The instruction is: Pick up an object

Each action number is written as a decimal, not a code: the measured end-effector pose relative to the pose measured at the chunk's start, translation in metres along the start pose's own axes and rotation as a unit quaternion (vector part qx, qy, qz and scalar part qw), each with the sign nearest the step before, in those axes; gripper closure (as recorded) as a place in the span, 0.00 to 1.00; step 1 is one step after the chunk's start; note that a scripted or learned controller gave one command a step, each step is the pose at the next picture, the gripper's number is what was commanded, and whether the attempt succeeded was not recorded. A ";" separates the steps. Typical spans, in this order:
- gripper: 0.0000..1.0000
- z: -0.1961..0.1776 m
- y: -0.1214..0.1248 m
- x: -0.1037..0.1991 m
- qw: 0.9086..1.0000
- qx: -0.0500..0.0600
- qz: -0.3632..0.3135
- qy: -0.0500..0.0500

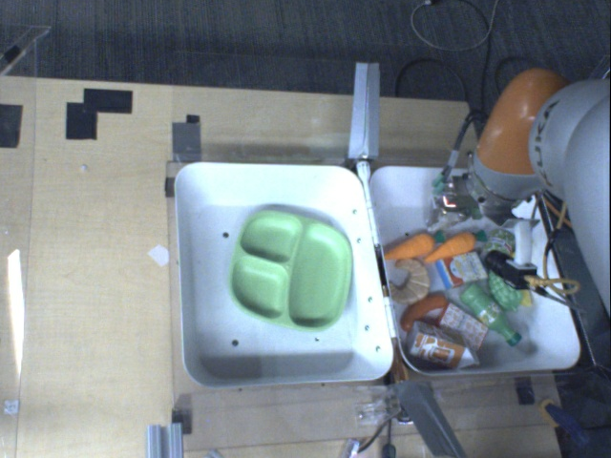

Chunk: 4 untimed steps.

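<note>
The right bin holds a heap of small objects. Two orange carrots lie end to end near its middle. A green bottle lies to the right of them, with a brown packet at the front and a red sausage-like piece beside it. My gripper hangs low over the back of this bin, just behind the carrots, under the orange band of the arm. Nothing shows between its tips.
In the left bin lies a green divided plate. A metal divider post stands between the bins at the back. Black cables trail behind the right bin. Bare wooden bench stretches to the left.
</note>
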<state>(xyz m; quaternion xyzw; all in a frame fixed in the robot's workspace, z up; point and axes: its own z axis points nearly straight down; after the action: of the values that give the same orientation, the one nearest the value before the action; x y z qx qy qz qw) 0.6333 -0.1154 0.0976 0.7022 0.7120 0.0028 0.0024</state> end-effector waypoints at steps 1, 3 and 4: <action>0.00 0.000 0.000 0.000 1.000 0.000 0.000 0.000; 0.00 -0.089 -0.048 0.017 0.988 0.000 -0.152 0.000; 0.00 0.007 -0.088 -0.014 0.981 -0.003 -0.195 -0.002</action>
<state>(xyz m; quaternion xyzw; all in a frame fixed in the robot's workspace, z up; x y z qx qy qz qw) 0.5459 -0.1302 0.0899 0.5497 0.8353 0.0030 0.0067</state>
